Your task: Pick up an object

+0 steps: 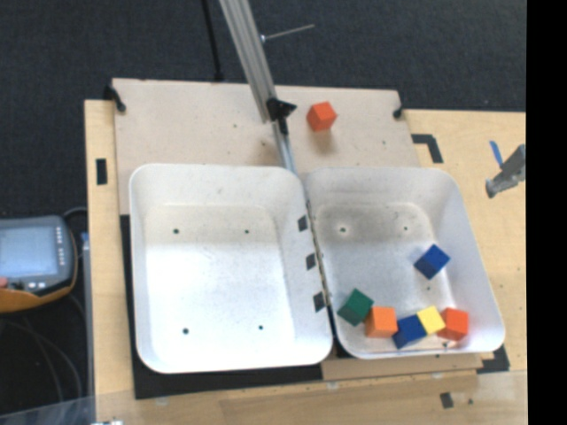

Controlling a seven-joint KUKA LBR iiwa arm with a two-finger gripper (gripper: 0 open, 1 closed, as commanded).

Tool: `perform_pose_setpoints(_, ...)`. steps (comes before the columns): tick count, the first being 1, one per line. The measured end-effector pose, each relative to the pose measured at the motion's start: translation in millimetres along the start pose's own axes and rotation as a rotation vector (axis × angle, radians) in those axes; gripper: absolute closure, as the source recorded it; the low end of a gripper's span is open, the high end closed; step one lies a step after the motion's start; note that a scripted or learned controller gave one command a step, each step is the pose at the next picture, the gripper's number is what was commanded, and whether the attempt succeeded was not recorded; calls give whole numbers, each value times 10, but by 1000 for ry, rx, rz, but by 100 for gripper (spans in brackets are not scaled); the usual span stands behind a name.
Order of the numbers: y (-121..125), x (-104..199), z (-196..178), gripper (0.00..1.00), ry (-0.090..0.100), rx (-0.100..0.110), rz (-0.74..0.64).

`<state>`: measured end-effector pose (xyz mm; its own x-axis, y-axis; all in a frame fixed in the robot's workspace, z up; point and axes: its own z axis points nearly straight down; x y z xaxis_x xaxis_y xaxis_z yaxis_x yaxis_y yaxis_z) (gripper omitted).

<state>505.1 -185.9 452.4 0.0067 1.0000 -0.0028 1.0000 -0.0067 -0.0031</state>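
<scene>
Pincer: a small grey piece (507, 172) pokes in at the 3 o'clock edge of the scene, over bare tabletop (461, 140); from here I cannot tell whether it is spread or pressed together, and nothing is seen in it.
Nearest bin: the right bin (461, 204) lies just toward 8 o'clock of the pincer, and its rim is apart from it.
Upper blue cube (431, 261): alone at about 3 o'clock within the right bin, tilted on the slope of the wall.
Cluster (all along the right bin's 6 o'clock wall): red cube (454, 323) at the 4 o'clock end, yellow cube (431, 320) touching it, lower blue cube (409, 330) next, orange cube (382, 320) beside that, and green cube (355, 306) at the 7 o'clock end, near the divide between the bins.
Lone orange cube (322, 116): outside both bins, on the pale board (195, 118) at 12 o'clock of the right bin.
Metal rail (247, 50): slants from the 12 o'clock edge down to the seam between the bins, just beside the lone orange cube (not touching it).
Left bin (213, 264): touching the right bin along its 3 o'clock side.
Handheld panel (34, 257): at the 9 o'clock edge, off the tabletop.
</scene>
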Motion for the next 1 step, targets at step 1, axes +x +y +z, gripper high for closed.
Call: perform_pose_setpoints(1,550,-98,-987,0,-3,-14,-11)
